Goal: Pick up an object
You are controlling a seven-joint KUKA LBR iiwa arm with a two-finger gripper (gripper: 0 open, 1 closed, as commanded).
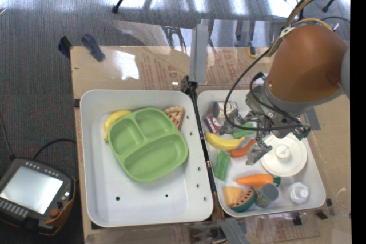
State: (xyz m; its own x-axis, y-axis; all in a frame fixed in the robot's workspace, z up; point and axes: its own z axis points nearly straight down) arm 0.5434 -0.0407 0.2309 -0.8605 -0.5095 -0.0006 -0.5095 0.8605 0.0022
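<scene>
Above the right bin, hand near a banana.

Orange-domed arm — grey wrist, black cables.

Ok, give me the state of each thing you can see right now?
Gripper: low in the right bin, over the toys.
Green tray: upright in the left bin.
Left banana: partly tucked under the tray.
Right banana: lying flat.
Carrot: lying flat.
White lid: knob up.

Glossy white plastic bins; matt green plastic tray.
</scene>
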